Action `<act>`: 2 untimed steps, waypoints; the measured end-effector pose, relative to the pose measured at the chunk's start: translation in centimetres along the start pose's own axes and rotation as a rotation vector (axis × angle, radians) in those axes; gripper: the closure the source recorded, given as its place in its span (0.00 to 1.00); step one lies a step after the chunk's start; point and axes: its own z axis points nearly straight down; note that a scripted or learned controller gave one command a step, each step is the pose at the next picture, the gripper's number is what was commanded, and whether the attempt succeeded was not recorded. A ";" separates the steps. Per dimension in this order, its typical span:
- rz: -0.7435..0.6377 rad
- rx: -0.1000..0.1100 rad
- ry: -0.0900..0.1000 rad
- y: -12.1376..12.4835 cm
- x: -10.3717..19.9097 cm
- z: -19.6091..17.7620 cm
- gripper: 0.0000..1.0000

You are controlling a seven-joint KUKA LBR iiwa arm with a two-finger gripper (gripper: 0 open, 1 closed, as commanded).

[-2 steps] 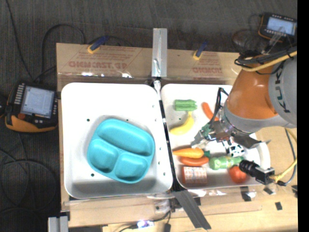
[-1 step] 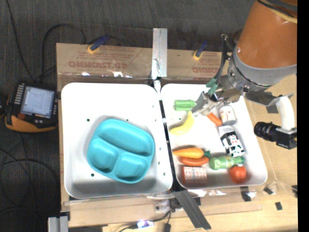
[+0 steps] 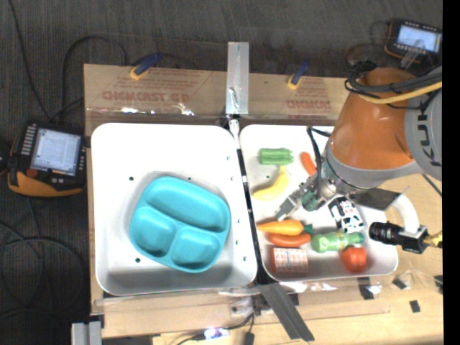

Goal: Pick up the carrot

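Carrot lies on its side low in the right white bin, leafy end toward a green vegetable, with a banana above it and a can just below. Gripper hangs over the middle of that bin, above the carrot, fingers spread and nothing between them. Left bin carries a teal divided tray, both bins sitting on a cardboard-topped bench over dark carpet, cables trailing, a handheld pendant at left.
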 end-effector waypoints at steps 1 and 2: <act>-0.180 -0.003 -0.005 1.4 2.0 -19.0 1.00; -0.373 0.000 0.002 2.8 4.4 6.1 1.00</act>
